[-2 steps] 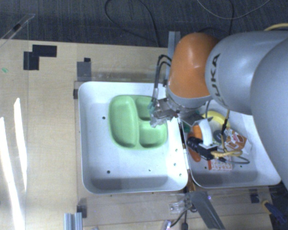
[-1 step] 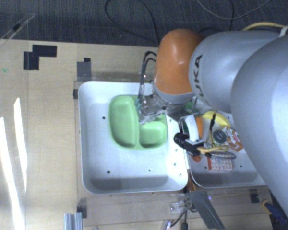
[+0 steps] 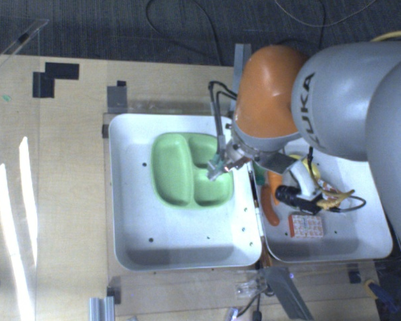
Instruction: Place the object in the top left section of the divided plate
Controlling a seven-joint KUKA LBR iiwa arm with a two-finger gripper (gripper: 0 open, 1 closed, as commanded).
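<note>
A light green divided plate [image 3: 177,172] lies in the left white bin [image 3: 140,246]. It has one long compartment on the left and two smaller ones on the right. My gripper [image 3: 218,167] hangs over the plate's right side, about on the ridge between the two smaller compartments. I see nothing clearly held in it. The big grey arm with its orange band [image 3: 267,95] reaches in from the right and hides the back of the right bin.
The right bin [image 3: 334,249] holds an orange carrot-like piece [image 3: 270,206], a small red-and-white patterned packet [image 3: 306,226], a yellow-brown item [image 3: 335,196] and a white thing [image 3: 299,171]. The wall between the bins [image 3: 257,226] runs just right of the plate.
</note>
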